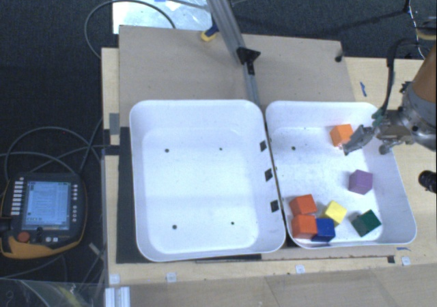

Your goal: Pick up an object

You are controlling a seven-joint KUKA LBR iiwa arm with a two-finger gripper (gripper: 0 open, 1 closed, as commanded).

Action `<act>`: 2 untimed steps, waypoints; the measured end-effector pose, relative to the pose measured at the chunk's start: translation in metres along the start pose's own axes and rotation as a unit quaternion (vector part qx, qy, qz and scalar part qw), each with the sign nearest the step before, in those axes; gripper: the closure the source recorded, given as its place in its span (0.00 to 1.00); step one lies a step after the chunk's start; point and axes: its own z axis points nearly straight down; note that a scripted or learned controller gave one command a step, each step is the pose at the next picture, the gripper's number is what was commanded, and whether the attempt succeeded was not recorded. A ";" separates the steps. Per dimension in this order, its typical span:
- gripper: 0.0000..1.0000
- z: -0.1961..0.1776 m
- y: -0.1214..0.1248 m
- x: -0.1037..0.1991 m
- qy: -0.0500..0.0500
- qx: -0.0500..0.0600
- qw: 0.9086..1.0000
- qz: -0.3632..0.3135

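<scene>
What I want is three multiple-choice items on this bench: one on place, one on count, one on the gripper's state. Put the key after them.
1. Where do the coloured blocks lie?
A. in the left bin
B. in the right bin
C. on the bench outside the bins

2. How many orange blocks are there?
A. one
B. two
C. three

3. How do the fingers of the gripper stand?
A. shut on the purple block
B. spread, with nothing between them
C. shut on the green block

Key:
1 B, every block sits inside the right bin.
2 C, one orange block lies by the gripper and two more lie at the bin's near edge.
3 B, the two fingers stand apart over bare bin floor.
</scene>
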 end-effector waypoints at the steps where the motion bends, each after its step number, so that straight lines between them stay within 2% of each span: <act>1: 0.00 0.000 0.000 0.000 0.000 0.000 1.000 0.001; 2: 0.00 0.059 -0.004 0.007 0.000 0.002 1.000 0.001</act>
